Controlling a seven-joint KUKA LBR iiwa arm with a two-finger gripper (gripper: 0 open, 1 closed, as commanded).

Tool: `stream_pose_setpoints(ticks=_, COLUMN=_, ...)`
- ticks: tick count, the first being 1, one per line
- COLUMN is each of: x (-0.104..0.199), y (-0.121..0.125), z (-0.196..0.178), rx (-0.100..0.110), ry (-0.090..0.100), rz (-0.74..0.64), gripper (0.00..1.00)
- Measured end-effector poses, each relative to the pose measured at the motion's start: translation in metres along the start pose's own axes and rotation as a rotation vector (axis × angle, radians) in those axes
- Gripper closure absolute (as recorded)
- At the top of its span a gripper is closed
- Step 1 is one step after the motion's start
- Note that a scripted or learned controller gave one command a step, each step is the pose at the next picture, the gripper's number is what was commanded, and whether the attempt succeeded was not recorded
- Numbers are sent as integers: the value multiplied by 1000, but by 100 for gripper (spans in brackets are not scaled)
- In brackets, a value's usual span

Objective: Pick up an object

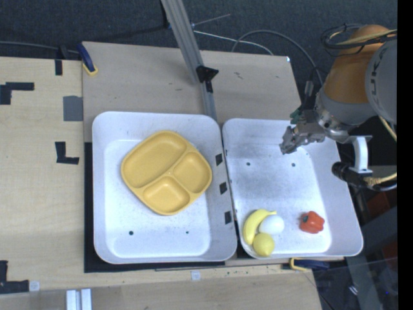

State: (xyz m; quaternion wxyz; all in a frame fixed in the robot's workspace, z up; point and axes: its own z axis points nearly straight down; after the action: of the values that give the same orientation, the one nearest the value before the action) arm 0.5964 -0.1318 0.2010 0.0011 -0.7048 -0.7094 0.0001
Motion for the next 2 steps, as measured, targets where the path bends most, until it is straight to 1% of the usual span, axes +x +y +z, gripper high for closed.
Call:
stream_pose_setpoints(ticks=1, x=50, y=9, z=6, rx=0, ry=0, rz=0, gripper=100)
stream_pose_setpoints(ticks=2, x=108, y=23, z=-10, rx=-2, ry=1, rz=-2, gripper=100)
